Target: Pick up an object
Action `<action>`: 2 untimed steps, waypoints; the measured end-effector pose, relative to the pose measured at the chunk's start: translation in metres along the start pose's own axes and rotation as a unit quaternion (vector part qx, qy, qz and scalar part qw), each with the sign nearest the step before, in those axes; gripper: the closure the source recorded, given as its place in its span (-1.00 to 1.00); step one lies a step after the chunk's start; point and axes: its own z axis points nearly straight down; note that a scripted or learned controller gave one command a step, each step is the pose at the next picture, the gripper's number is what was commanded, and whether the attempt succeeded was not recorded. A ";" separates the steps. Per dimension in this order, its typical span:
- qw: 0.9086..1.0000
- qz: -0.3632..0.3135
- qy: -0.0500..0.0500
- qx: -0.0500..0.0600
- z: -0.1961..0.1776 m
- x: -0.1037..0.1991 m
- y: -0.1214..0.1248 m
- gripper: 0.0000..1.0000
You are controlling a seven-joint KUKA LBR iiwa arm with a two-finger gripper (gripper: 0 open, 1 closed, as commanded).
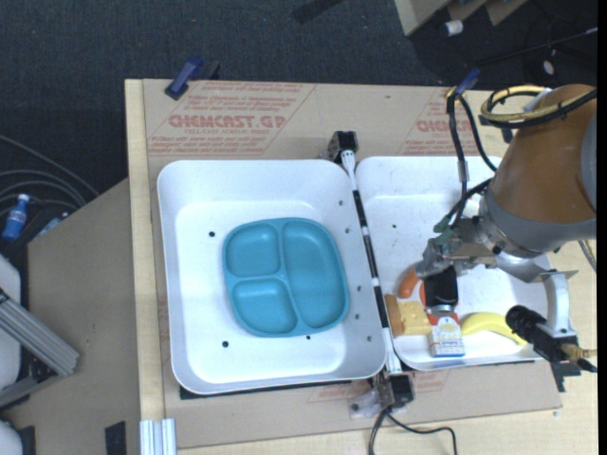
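Two shallow white bins sit side by side on the bench: the left bin (185,282) and the right bin (403,192). In the left one lies one blue plate (285,276), divided into three compartments. In the right one there is one banana (486,325), one orange piece (408,282), one tan block (411,317) and one small box (447,337) with a white and blue label. One arm (541,178) reaches over the right bin, carrying one gripper (439,287).
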 end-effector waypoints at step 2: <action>1.000 0.001 -0.001 -0.001 -0.024 -0.083 0.013 1.00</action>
